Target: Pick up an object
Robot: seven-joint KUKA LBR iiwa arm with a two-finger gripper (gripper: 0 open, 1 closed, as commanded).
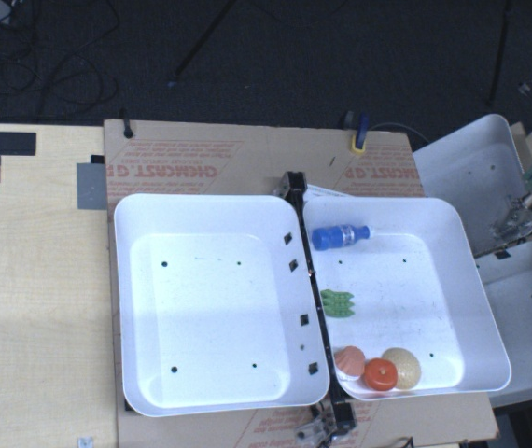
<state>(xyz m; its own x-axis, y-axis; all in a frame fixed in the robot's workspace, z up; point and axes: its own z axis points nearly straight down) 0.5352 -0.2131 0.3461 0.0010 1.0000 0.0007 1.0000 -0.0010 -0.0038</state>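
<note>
Bench (33,278) first, pale wood with a cardboard sheet (201,161) laid over it, and on that sheet the two bins sit edge to edge. Left bin (121,297) is the far one from the pincer; right bin (476,287) is the near one, and that is where all the goods are. Over at the right edge comes what looks like the arm (476,171), a pale grey bulk, and low on it a dark tangle of metal that I take for the pincer (516,220), hanging just outside the right bin's near wall. How wide it stands I cannot tell, it is too small and cluttered, and nothing shows in its hold. Now the likely target, by my reading: the bottle (341,237), blue with a paler cap, lying on its side well across the bin from the pincer, up against the bins' shared wall. Its long axis runs nearly straight toward the pincer, cap end nearer, tilted a touch toward the back, so a grab would want to close across that axis. Farther forward from the pincer, a small green piece (337,303) lies alone near the same wall. Farthest of all, in the front corner, a cluster: beige ball (404,366), red ball (380,374) touching it, pink piece (349,360) just beside. Crowded, that corner; the bottle lies clear on every side but the wall.
</note>
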